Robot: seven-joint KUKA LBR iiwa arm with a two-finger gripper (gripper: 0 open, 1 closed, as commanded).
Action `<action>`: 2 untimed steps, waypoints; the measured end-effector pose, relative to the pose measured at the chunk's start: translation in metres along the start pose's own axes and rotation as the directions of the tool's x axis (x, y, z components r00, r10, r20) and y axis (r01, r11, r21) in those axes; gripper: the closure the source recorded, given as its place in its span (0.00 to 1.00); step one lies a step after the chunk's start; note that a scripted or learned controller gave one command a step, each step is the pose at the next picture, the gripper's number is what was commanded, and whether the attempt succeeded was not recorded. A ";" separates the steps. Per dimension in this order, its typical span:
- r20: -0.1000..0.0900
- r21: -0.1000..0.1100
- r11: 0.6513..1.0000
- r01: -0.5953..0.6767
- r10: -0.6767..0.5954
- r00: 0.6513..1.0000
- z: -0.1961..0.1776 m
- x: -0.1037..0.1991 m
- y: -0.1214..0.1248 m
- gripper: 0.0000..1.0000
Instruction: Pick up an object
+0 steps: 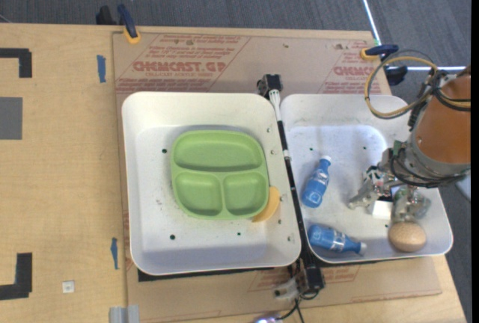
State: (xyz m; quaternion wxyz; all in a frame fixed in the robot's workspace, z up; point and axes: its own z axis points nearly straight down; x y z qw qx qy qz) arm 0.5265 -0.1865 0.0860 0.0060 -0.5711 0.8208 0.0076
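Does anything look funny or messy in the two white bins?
A little. Both blue bottles in the right bin lie tipped on their sides instead of standing. In the left bin, a yellow piece sits wedged against the green divided plate's corner. Nothing looks spilled or broken.

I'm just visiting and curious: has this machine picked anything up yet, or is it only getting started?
Nothing looks picked up yet. The gripper is low in the right bin, near the tan egg-shaped object, but no item is visibly held. Two blue bottles lie in that bin; the green divided plate sits in the left bin. Grasping and lifting are left.
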 end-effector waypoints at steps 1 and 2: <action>0.008 -0.013 0.977 0.213 -0.213 0.977 0.001 -0.010 -0.016 0.00; 0.001 0.001 0.978 0.208 -0.208 0.978 -0.011 -0.006 -0.020 1.00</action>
